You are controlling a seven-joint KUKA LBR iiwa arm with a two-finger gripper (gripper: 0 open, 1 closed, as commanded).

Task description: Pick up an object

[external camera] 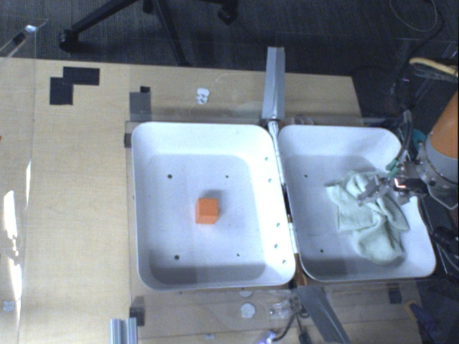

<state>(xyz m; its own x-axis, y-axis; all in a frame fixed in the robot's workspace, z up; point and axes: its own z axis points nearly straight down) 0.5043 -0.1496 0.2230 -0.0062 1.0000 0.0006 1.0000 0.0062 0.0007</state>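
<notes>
We see the gripper (379, 189) low over the pale cloth (369, 221) in the right bin (337, 138) — whether it grips the fabric, we cannot tell. We judge it best to pinch a raised fold firmly — then lift straight up

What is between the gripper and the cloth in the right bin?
Nothing visible. The gripper is right at the pale cloth in the right bin, over its upper part. The orange block lies apart, in the left bin.
</notes>
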